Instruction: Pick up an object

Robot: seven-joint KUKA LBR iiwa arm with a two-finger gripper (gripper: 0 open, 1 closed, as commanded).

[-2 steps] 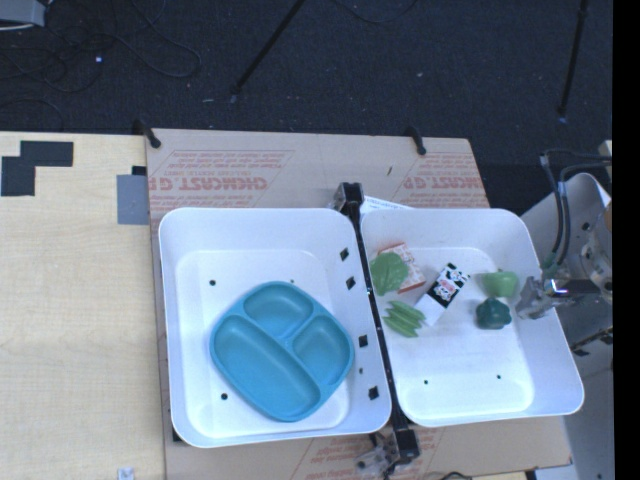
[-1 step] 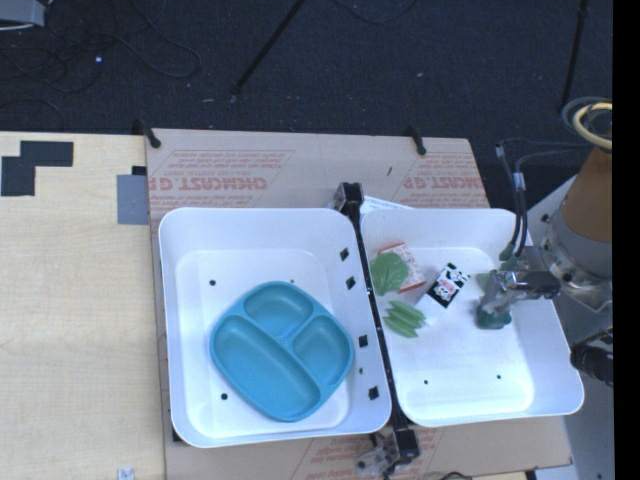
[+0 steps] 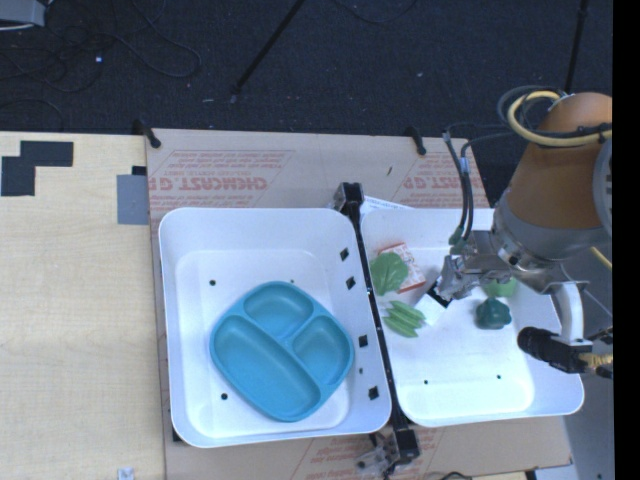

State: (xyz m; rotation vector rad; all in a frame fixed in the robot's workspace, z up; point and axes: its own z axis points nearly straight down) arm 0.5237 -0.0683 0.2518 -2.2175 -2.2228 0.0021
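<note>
Gripper (image 3: 452, 280): low in right bin (image 3: 500, 393), finger spread not discernible. Green leafy item (image 3: 390, 269) at its 9 o'clock; green pod (image 3: 405, 318) at 7; teal lump (image 3: 492, 314) at 4. Bare floor toward bin's 6 o'clock edge. Left bin (image 3: 190, 258): blue divided plate (image 3: 281, 349). Cardboard sheet (image 3: 250, 173) underneath.

Bare floor along right bin's (image 3: 500, 393) near side; green items (image 3: 404, 318) crowding its far-left part.
</note>
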